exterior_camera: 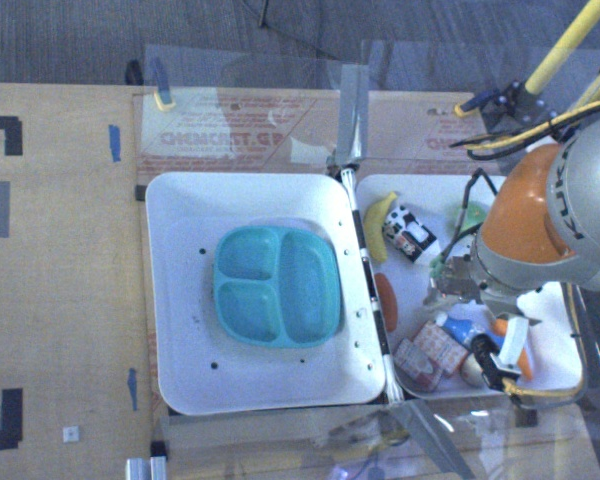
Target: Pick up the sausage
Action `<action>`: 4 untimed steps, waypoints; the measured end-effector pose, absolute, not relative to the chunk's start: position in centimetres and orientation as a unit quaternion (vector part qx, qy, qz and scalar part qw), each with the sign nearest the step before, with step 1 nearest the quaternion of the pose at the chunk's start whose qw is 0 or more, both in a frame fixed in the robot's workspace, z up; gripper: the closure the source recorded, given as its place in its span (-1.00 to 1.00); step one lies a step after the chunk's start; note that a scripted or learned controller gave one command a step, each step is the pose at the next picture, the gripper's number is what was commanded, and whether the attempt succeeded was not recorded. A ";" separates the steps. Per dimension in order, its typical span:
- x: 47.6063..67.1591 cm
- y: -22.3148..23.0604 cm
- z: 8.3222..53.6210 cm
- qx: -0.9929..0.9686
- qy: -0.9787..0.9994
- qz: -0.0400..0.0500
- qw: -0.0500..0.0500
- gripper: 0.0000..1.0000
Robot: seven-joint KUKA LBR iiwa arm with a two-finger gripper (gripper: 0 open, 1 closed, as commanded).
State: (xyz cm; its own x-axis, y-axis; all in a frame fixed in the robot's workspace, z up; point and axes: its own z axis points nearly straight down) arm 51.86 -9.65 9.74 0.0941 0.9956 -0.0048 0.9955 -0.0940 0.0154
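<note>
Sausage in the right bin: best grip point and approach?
Grip the sausage at mid-length, likely from straight above. It lies flat, long axis along the bin's left wall, so close across its narrow width; the wall-side finger has little room.

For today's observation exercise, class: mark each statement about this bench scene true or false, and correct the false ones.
1. The blue divided plate lies in the left bin. True.
2. The sausage lies on the blue plate. False: it lies in the right bin, by its left wall.
3. The banana lies in the right bin, near its far left corner. True.
4. The end effector is above the left bin. False: it is above the right bin, to the right of the sausage.
5. The sausage is between the end effector's fingers. False: it lies apart in the bin.
</note>
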 end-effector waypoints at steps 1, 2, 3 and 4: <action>51.8 -9.7 9.7 0.740 0.673 0.003 0.007 -1.00; 53.1 -9.9 8.8 0.754 0.657 0.002 0.002 -1.00; 53.2 -10.2 9.7 0.755 0.656 0.002 0.005 1.00; 53.2 -10.2 9.7 0.755 0.656 0.002 0.005 -1.00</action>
